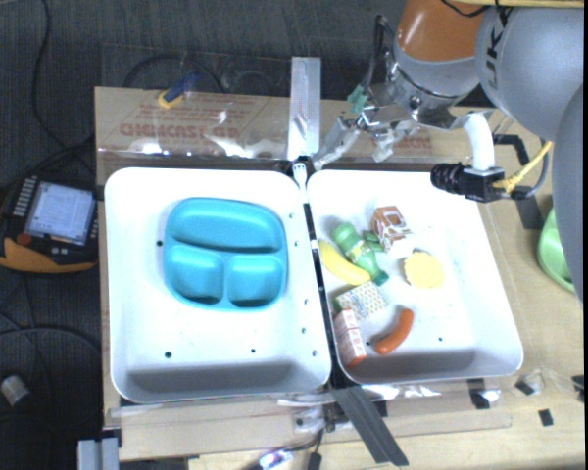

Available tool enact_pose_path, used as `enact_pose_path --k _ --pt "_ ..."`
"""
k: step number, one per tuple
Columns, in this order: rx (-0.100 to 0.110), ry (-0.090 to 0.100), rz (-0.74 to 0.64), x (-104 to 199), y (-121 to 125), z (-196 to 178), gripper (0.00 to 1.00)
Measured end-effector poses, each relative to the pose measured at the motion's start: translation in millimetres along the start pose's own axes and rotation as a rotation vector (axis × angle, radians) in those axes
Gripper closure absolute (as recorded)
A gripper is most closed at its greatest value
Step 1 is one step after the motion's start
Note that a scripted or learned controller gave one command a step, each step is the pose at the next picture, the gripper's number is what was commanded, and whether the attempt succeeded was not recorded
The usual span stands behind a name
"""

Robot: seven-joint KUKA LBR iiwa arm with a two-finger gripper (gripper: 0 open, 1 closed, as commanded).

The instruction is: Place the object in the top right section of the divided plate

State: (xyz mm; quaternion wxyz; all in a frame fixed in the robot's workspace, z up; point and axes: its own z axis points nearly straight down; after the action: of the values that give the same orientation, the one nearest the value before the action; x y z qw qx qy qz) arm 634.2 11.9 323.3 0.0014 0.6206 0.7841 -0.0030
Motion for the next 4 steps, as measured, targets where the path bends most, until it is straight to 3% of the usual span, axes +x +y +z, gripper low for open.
enact_pose_path --k 1,2,3,4 --pt "-0.001 0.001 -0.214 6.4 -33.7 -17.0 0.0" --pt "-0.002 0.001 -0.269 57.3 -45.7 -84.6 0.0" --pt "-0.001 0.002 -0.278 127.4 41.7 -66.0 0.0" --pt "-0.002 0.003 -0.274 130.0 21.3 -111.0 0.0"
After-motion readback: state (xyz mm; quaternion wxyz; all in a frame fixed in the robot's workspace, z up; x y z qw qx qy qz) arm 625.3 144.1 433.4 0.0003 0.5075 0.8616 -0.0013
